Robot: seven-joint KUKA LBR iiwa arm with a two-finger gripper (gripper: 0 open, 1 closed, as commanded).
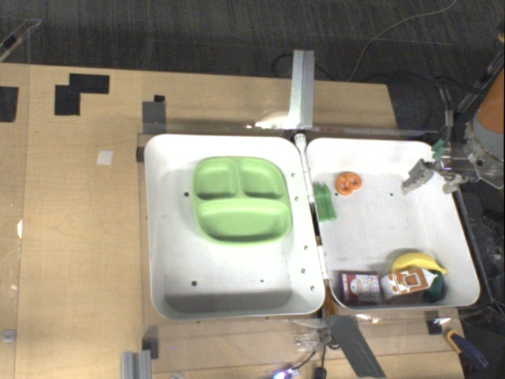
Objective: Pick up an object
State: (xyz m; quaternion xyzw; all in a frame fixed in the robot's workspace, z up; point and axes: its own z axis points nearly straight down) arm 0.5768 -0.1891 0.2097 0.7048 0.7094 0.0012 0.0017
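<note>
The right bin holds several objects. A small orange round piece lies near its back left, and a flat green strip lies beside the divider. At the front right, a yellow banana, a dark maroon carton, an orange-brown packet and a dark green item crowd together. My gripper hangs over the bin's right rim, open, with nothing between its fingers. It is well apart from every object.
The left bin holds a green divided tray. A metal post rises behind the divider between the bins. Wooden bench surface spreads to the left.
</note>
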